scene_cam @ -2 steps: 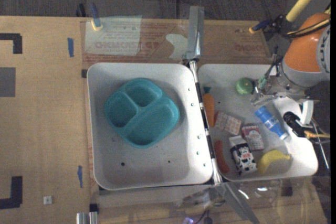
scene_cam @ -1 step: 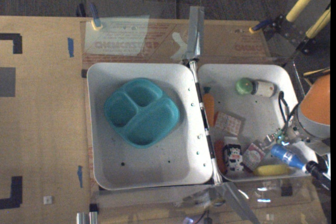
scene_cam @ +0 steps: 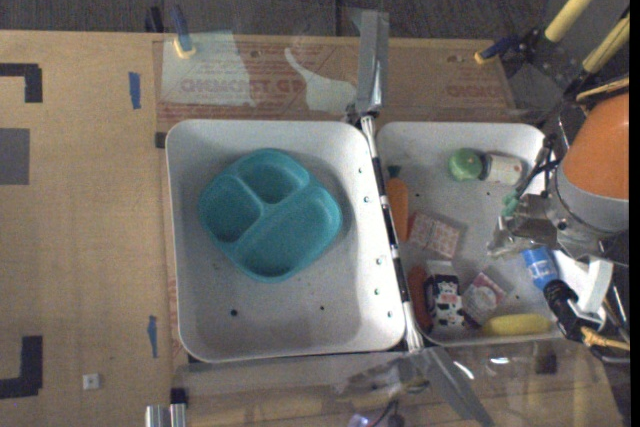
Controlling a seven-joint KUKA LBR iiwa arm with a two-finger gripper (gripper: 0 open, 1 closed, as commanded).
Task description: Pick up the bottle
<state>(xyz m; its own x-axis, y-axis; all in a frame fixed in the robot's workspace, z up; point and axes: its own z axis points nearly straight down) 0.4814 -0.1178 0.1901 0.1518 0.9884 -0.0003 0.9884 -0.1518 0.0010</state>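
White bottle (scene_cam: 488, 165), green cap, lies in right bin (scene_cam: 440, 137) | claw (scene_cam: 512, 233) just below it, grip state unclear | teal plate (scene_cam: 270, 213) in left bin (scene_cam: 195, 150)

Camera: one fixed view, mounted above the bench (scene_cam: 70, 215).
Facing: downward at a slant, so the far floor fills the top strip and the bench's near edge runs along the bottom.
Distance: far enough to take in both bins whole, with bare bench around them.
Landmark: the divider (scene_cam: 385, 215) between the bins sits a little right of centre.
Left of the divider: the left bin (scene_cam: 190, 315) with its teal tray (scene_cam: 270, 213).
Right of the divider: the right bin (scene_cam: 420, 140), reaching almost to the frame's edge.
Arm (scene_cam: 600, 165): enters from the right, beyond the right bin.
Shared views: no second view.
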